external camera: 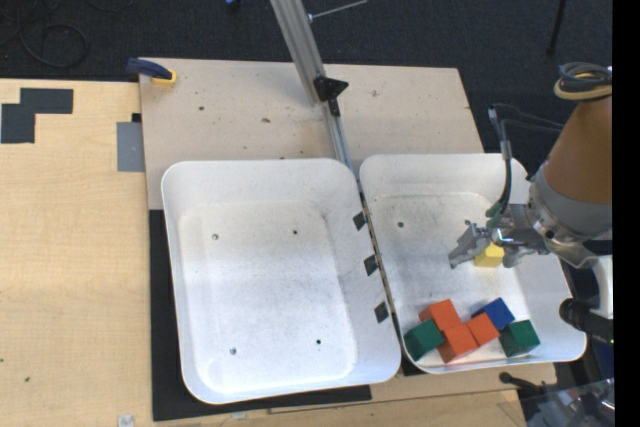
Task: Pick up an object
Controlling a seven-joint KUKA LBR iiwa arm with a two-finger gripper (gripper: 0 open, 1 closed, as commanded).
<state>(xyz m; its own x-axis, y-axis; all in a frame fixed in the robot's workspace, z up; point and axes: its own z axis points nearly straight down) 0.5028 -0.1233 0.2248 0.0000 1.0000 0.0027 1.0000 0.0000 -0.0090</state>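
My gripper [488,248] hangs over the middle of the right bin [420,185], reaching in from the right under the orange-banded wrist. A small yellow block [489,257] sits between its two grey fingers, and they look closed on its sides. At the bin's near edge lies a cluster of blocks: an orange piece [450,325], a green block [425,339], a blue block [499,311] and another green block [519,338]. The gripper is above and slightly behind this cluster, apart from it.
The left bin [200,205] lies beside the right one, with black clips [368,264] along the shared wall. A slanted aluminium bar [295,25] rises behind the bins. A blue-and-yellow clamp [152,71] sits at the bench's far left corner.
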